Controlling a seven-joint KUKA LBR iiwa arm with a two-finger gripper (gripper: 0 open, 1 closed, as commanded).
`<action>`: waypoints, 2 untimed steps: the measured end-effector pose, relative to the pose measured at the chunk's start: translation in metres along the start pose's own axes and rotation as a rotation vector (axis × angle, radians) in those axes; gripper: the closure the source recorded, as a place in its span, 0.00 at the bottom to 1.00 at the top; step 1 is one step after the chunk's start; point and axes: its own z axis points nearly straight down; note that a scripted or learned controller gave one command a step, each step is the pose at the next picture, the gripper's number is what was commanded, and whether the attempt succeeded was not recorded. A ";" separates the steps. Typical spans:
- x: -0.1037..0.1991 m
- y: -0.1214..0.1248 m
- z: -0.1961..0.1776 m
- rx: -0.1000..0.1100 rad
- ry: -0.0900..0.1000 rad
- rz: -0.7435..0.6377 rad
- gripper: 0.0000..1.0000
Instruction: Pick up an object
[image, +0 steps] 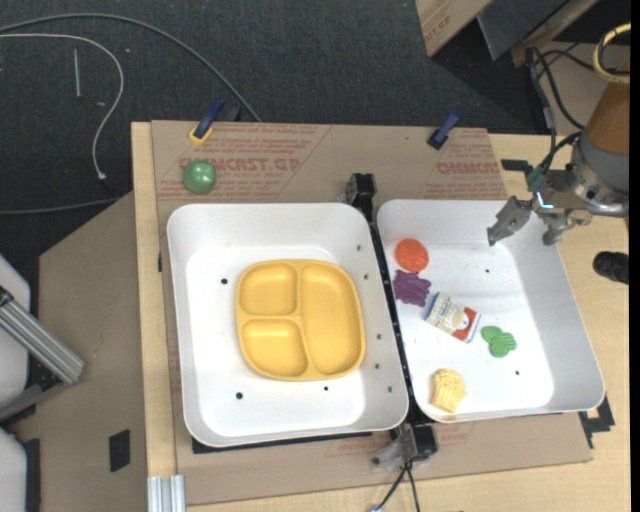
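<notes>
The fingers (508, 222) stand spread wide with nothing between them, above the right bin's (560, 330) far corner. The orange object (411, 254), seemingly a toy fruit, lies well apart, leftward.

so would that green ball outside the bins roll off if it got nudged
Probably yes: the green ball looks round and sits on flat cardboard with no rim beside it. It looks small and smooth, so likely light and apt to slip from the gripper.
</notes>
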 end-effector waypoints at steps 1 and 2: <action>-0.006 -0.001 0.061 0.006 0.002 0.001 0.00; -0.006 -0.007 0.106 0.006 0.002 0.000 0.00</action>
